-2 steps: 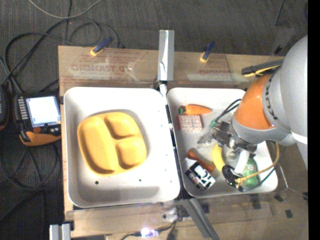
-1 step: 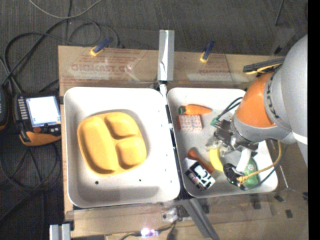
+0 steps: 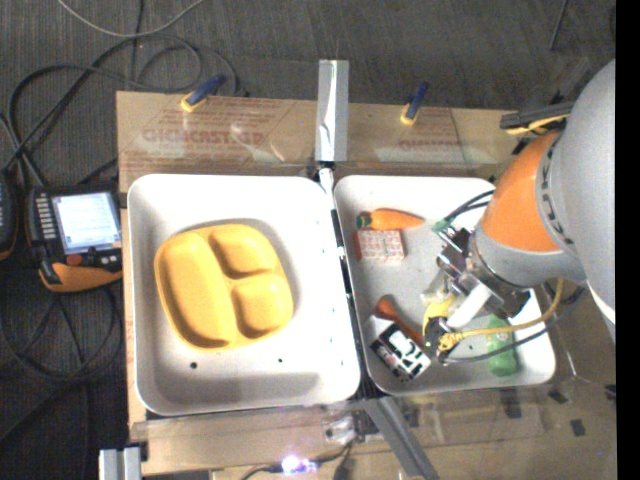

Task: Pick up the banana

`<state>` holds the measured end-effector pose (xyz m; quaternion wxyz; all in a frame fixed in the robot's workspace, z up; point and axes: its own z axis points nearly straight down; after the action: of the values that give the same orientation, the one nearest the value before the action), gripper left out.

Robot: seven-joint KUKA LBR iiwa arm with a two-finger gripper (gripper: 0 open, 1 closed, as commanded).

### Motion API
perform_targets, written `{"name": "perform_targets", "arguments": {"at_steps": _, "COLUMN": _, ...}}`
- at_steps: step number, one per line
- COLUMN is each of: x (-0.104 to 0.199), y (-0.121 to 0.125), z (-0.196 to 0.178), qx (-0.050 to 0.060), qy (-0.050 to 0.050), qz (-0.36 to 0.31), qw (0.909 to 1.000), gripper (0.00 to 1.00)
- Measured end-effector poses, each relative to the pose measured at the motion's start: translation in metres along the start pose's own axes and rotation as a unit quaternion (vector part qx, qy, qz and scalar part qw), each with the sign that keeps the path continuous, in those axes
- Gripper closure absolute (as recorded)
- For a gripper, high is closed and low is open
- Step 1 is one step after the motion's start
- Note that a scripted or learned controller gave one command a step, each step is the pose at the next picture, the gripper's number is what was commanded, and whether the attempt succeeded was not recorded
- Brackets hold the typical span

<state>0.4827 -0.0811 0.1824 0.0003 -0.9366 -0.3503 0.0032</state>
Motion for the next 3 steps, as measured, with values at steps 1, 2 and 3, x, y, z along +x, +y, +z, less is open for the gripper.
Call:
{"name": "perform_targets", "arguments": {"at_steps": 1, "x": 0.049, "y": -0.009, "z": -0.002, "qx": -0.001, "qy": 0.0, "qz": 0.153, "qw": 0.9882, "gripper": 1.0}}
{"name": "perform_targets", "arguments": {"at_steps": 2, "x": 0.121, "y": 0.004, "z": -0.046, "qx": -0.001, "qy": 0.0, "qz": 0.252, "qw": 0.9678, "gripper": 1.0}}
{"name": "perform_targets", "arguments": {"at_steps": 3, "x": 0.181, "y": 0.019, "z": -0.052, "qx": -0.002, "qy": 0.0, "qz": 0.193, "qw": 0.9811, "gripper": 1.0}}
